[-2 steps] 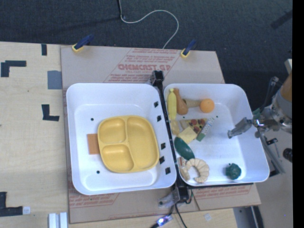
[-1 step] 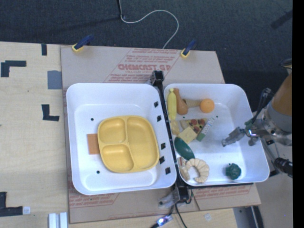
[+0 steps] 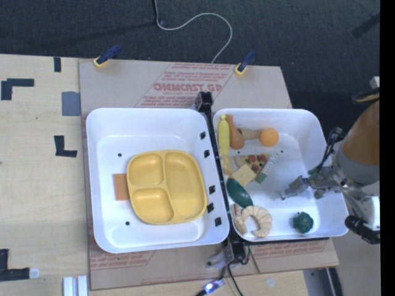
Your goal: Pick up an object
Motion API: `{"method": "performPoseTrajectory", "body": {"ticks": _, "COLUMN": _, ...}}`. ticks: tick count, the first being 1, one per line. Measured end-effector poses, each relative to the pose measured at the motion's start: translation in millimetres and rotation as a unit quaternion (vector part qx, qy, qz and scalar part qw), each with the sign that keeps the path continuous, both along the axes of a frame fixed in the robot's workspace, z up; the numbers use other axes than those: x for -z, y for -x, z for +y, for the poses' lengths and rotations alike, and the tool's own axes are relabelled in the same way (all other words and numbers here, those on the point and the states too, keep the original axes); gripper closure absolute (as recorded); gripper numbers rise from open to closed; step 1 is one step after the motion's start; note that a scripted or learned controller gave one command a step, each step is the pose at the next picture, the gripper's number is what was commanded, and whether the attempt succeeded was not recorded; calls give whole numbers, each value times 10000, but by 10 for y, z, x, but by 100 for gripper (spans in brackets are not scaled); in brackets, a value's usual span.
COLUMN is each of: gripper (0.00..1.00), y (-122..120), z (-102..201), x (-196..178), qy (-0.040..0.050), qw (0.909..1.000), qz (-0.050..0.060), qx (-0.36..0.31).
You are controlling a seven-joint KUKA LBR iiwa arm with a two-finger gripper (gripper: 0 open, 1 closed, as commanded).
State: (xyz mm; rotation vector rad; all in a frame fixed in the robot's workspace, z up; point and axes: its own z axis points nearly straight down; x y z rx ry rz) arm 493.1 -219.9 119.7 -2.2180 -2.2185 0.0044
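Green ball (image 3: 303, 222) just below end effector (image 3: 295, 189), apart

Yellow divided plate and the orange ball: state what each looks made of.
Yellow divided plate: probably moulded plastic, matte to slightly satin; uniform colour, rounded rim, three smooth pressed compartments. Orange ball: likely plastic or rubber toy fruit; even colour and a smooth surface, though too small to tell which.

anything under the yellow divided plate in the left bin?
An orange-brown flat piece sticks out from under the left edge of the yellow plate. How far it runs beneath, and anything else under there, is hidden by the plate.
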Motion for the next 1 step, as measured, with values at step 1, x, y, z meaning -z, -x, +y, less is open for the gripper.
{"method": "performPoseTrajectory", "body": {"ticks": 1, "gripper": 0, "y": 2, "z": 8, "x": 369, "qy": 10, "qw": 10000, "qz": -16, "qx": -5}}
